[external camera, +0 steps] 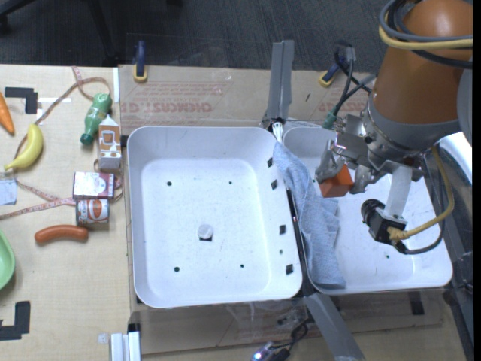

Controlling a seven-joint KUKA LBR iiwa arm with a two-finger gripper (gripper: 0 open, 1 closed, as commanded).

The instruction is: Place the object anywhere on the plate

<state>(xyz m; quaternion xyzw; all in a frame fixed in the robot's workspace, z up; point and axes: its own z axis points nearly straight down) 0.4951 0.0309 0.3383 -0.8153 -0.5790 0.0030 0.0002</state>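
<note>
orange block at the gripper, no plate yet identified

item: gripper [342, 173], on the grey arm with the orange band, over the right bin [421, 273], near its upper left corner. fingers point down and to the left in the camera view. an orange object [336, 183] sits between the fingertips, so the claw reads as closed on it, though the contact faces are partly hidden by the fingers themselves.

item: orange object. small, blocky, seen just beside the blue-grey cloth [312, 216] that drapes over the wall between the two bins. long axis: cannot tell; only one corner and a face show, and it looks about as wide as it is tall. that face looks toward the lower left.

item: left bin [150, 277], holding a small round pale piece [205, 232] near its middle. whether this is the plate is too small to tell.

risks, as judged:
- a shallow pinch on a small block could let it slip or twist out during travel.
- the cloth lies on the path to the left bin; a low carry could snag it or drag it along.
- the bin wall under the cloth could clip the block if the lift is too slight.
- if the pale round piece is the target, a release slightly off would drop the block onto bare bin floor.
</note>
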